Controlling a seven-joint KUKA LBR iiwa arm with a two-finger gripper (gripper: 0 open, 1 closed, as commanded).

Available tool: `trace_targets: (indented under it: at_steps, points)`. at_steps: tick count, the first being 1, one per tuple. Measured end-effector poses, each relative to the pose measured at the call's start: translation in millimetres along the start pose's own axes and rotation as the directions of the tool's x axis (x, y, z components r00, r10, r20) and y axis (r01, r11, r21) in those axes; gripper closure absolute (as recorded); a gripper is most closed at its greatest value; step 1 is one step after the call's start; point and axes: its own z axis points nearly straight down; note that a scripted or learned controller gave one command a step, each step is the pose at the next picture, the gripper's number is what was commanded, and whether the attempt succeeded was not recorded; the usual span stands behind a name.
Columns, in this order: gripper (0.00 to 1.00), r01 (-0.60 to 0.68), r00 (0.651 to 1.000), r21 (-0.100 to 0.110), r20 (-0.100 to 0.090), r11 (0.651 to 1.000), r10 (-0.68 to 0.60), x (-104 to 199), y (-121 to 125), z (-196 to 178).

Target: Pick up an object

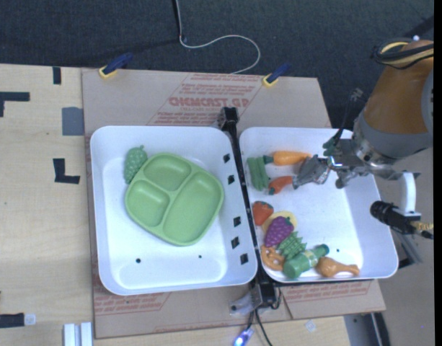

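Two shallow white bins sit side by side on the counter, the left bin (109, 265) and the right bin (354, 222), meeting along a dark central divider. A green sectioned plate (174, 199) lies in the left one, with a green bunch of grapes (135, 162) touching its upper left edge. Toy food is gathered along the left side of the right bin: an orange carrot (289, 157) near the top, a green piece (257, 171) beside it, a small red-orange piece (280, 184) just below, then a tomato (262, 212), purple grapes (277, 231), a green vegetable (301, 262) and an orange-brown piece (337, 268) toward the lower rim. The jaws (311, 171) hang over the upper middle of the right bin, just right of the carrot; I cannot tell how far apart they stand, and nothing is seen between them
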Motion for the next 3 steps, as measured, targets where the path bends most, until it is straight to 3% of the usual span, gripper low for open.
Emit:
trace_targets:
  at_steps: [1,2,3]
  points:
    - [0.00,0.010,1.000,-0.005,-0.003,1.000,-0.011,97.4,-47.6,-77.0]
    - [1.00,0.003,1.000,0.001,0.000,1.000,-0.003,92.3,-46.5,-82.2]
    - [1.00,0.013,1.000,-0.017,-0.005,1.000,-0.013,197.0,-52.2,-225.3]
